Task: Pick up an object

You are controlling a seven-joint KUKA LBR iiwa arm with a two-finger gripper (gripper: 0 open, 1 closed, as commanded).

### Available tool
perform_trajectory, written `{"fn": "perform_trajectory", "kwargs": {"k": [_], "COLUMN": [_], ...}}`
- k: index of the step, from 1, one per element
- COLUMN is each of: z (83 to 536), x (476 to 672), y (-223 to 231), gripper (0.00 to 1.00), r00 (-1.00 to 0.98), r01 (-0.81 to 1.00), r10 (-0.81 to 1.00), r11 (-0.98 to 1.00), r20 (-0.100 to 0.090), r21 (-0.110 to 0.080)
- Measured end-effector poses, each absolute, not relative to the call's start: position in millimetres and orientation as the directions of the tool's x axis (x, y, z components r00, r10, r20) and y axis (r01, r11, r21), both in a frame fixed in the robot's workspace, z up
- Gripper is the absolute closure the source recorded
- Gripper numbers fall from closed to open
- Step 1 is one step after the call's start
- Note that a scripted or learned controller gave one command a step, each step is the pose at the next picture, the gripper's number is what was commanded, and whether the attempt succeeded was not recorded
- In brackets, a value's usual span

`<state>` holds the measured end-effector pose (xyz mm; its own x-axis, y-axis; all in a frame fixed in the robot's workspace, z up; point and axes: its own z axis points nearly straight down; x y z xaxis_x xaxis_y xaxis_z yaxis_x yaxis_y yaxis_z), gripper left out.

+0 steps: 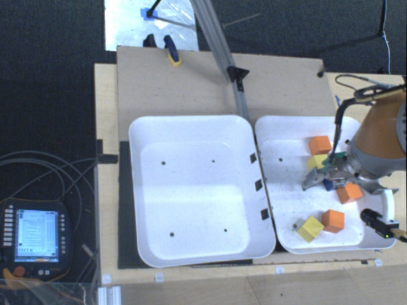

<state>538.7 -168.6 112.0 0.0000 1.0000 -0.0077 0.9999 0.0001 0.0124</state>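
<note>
Plainly, we cannot tell how the jaws (pixel 322 178) stand. They sit low in the right bin (pixel 280 234), among small blocks: an orange block (pixel 320 145) behind, a yellow block (pixel 311 228) in front. These look light, stiff, flat-sided; we would grip opposite faces.

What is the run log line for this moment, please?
tool: low in right bin | among blocks, beside yellow block | grasp: unconfirmed | left bin: untouched
</note>
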Motion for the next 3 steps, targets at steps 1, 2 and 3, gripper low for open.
{"fn": "perform_trajectory", "kwargs": {"k": [1,2,3], "z": [125,172,233], "x": [540.2,550.1,552.4], "y": [-169,-169,-162], "gripper": [1.0,1.0,1.0], "r00": [-0.002,-0.005,-0.006], "r01": [1.0,1.0,1.0], "r10": [1.0,1.0,1.0], "r11": [0.002,0.005,0.006], "r20": [-0.009,-0.002,-0.002], "r21": [0.018,0.006,0.009]}}
